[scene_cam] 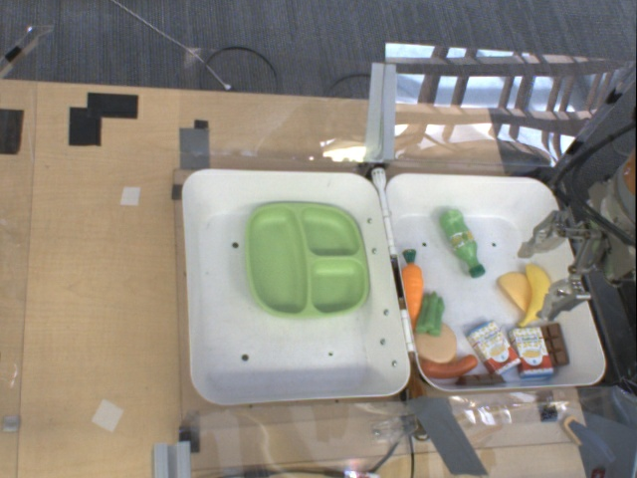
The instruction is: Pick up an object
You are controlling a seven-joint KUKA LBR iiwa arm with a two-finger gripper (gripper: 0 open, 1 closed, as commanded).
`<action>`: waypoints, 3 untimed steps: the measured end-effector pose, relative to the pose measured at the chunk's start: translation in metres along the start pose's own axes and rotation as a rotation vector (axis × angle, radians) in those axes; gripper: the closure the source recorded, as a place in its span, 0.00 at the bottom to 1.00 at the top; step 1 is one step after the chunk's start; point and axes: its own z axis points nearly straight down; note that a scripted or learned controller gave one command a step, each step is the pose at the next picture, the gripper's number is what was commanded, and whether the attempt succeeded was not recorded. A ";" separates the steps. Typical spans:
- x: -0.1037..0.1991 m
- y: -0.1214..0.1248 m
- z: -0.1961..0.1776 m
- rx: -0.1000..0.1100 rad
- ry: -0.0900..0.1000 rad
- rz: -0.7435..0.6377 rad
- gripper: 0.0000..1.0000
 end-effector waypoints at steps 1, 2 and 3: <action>-0.016 0.004 0.145 -0.004 0.014 0.037 0.00; -0.074 0.045 0.193 -0.001 -0.004 -0.096 0.00; -0.106 0.002 0.195 0.001 -0.006 -0.384 0.00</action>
